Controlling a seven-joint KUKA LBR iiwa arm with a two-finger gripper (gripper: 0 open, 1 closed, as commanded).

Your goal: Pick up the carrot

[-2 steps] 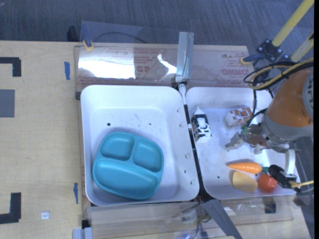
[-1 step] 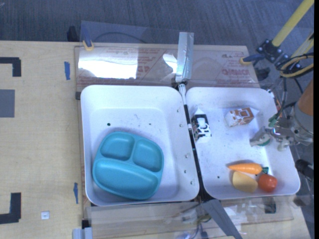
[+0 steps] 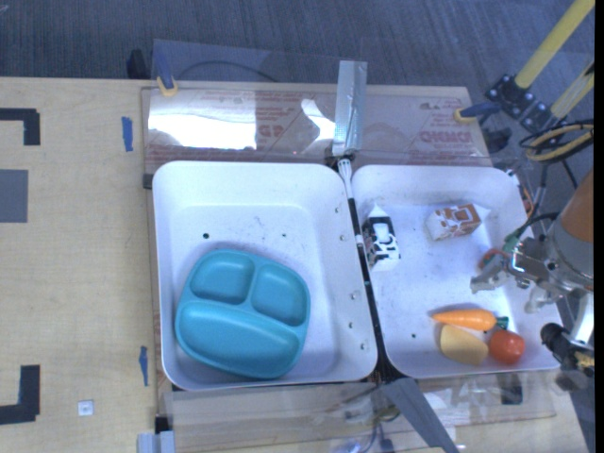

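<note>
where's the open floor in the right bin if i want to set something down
The middle of the right bin is bare, between the black-and-white toy and carton above and the carrot below. The near-left corner is free too. It is crowded at the near right: carrot, yellow piece and tomato bunch together, with the end effector just above them.

1. My arm came in from the right edge of the camera view, with a strip of its orange band showing above the wrist.
2. My wrist sat low at the right, hung with cables.
3. My claw pointed left, its metal fingers splayed slightly apart and nothing between them.
</note>
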